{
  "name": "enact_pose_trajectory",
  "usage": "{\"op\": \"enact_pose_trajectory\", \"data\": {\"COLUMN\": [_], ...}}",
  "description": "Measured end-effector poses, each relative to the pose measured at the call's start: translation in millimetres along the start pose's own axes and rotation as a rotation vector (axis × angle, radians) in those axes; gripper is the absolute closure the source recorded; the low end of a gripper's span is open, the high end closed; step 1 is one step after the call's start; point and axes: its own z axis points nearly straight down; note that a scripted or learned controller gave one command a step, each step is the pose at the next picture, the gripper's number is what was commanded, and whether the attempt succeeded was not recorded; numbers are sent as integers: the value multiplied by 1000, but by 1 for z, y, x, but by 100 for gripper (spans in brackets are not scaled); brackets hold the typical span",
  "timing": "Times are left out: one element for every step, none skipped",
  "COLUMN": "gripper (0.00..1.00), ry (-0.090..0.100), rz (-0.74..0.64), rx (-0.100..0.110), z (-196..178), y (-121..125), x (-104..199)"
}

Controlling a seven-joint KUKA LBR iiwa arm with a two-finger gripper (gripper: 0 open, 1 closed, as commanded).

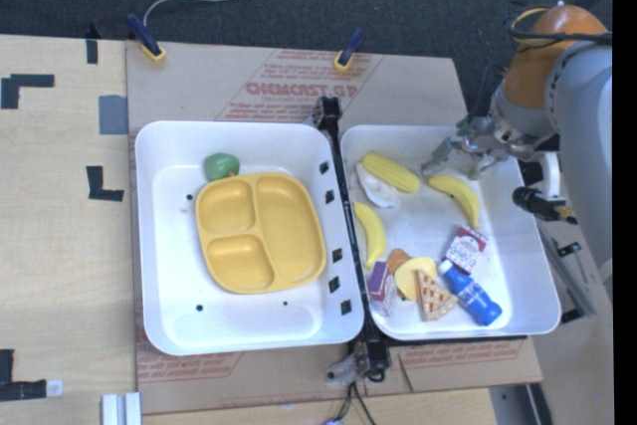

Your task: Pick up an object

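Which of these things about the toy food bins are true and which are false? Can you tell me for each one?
1. The yellow divided plate lies in the left bin. True.
2. The green thing sits in the right bin. False: it is in the left bin, at the plate's far edge.
3. There are three bananas in the right bin. True: one near the far wall, one near the claw and one by the divider.
4. The blue bottle is on the yellow plate. False: it lies in the right bin, near the front.
5. The claw is above the left bin. False: it is over the right bin's far side.
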Motion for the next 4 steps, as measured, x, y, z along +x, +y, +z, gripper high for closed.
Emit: {"op": "enact_pose_trajectory", "data": {"gripper": [0, 0, 0, 0], "ry": [-6, -8, -10, -9], "rz": [0, 0, 2, 2], "rx": [-9, -9, -9, -8], "z": [1, 1, 1, 1], "y": [1, 1, 0, 0], "x": [88, 87, 97, 125]}}
